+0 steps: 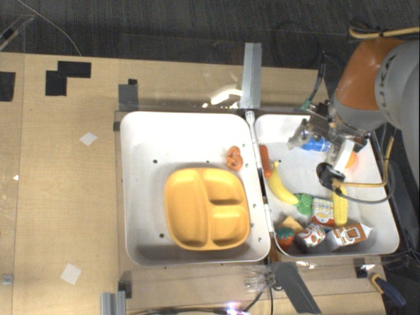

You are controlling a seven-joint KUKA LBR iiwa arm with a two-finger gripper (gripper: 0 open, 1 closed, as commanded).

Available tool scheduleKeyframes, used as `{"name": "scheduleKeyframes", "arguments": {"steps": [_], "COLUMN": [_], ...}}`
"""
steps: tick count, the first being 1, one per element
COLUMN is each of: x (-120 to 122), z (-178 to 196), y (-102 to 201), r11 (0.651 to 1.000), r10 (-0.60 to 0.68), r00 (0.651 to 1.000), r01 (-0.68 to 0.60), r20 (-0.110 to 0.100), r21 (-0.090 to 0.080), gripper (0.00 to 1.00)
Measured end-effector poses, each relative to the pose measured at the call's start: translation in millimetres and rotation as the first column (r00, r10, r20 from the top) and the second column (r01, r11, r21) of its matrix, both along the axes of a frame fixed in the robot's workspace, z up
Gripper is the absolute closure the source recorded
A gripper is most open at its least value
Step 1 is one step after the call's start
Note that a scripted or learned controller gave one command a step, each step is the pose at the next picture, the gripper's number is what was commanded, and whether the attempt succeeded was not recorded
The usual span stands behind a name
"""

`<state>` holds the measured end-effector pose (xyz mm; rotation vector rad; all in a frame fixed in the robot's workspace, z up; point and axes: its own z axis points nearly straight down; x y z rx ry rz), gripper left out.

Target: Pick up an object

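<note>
Two cartons (pixel 346 235) at the right bin's (pixel 293 163) near end bear unreadable labels; the gripper's (pixel 308 133) opening cannot be told.

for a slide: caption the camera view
Robot arm over the cluttered right bin; yellow tray lies in the left bin.

Pale wooden surface (pixel 59 195). On it, white bin (pixel 141 169) mid-frame, second bin (pixel 292 169) just beside at right. Black patches (pixel 67 76) upper left.
</note>
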<state>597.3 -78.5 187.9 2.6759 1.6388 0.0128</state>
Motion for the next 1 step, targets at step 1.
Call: {"name": "scheduleKeyframes", "arguments": {"steps": [1], "x": [-27.8], "z": [-98.3], "y": [-20.6], "r11": [0.824], "r10": [-0.567], "r00": [0.824], "r01": [0.566], "r20": [0.002], "r21": [0.005], "gripper": [0.0]}}
